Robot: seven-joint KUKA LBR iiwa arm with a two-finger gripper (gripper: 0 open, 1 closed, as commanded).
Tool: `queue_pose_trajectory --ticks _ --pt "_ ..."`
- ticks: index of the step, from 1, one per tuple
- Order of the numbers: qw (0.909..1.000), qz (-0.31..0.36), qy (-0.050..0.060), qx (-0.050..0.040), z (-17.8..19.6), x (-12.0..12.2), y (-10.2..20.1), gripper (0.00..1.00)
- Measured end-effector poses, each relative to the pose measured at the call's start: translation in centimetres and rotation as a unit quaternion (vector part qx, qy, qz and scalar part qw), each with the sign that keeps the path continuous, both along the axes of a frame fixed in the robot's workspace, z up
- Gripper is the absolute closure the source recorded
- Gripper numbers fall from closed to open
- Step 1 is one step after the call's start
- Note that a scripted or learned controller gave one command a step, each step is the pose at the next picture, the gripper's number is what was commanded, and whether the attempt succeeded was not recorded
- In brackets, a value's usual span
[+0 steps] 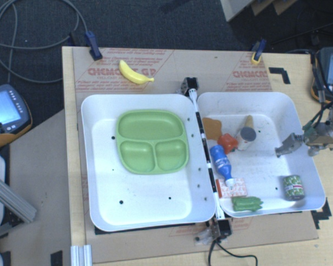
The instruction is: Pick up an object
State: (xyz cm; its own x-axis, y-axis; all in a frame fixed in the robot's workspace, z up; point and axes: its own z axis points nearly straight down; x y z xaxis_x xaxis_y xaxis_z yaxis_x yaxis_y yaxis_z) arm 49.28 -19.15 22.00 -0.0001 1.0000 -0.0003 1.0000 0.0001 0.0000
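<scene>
Seen from above, the pincer (283, 147) hangs at the right of the frame over the right bin (277, 101), with nothing between its fingers; whether they stand apart or together cannot be told. Nearest it, at lower right, lies a small green-labelled can (293, 187), probably rigid, fairly weighty and smooth, so best taken across its round sides. Toward the bin's left wall lie a blue bottle (221, 163), an orange toy (227, 142) and a green pepper (247, 204). The left bin (100, 165) holds a green divided tray (152, 140); a banana (134, 73) rests on the desk (172, 65) at upper left.
</scene>
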Motion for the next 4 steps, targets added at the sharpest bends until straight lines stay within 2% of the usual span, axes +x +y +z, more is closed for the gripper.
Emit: queue_pose_trajectory --ticks 1,2,3,4 --pt "1.0000 0.000 0.000 0.0003 -13.6 -0.5 9.8 0.00" --pt "1.0000 0.000 -0.001 -0.0002 -13.5 8.3 7.9 0.00" --pt "1.0000 -0.002 -0.002 -0.0058 -13.4 11.7 9.3 0.00" --pt "1.0000 0.001 0.000 -0.0003 -13.5 17.4 9.1 0.00"
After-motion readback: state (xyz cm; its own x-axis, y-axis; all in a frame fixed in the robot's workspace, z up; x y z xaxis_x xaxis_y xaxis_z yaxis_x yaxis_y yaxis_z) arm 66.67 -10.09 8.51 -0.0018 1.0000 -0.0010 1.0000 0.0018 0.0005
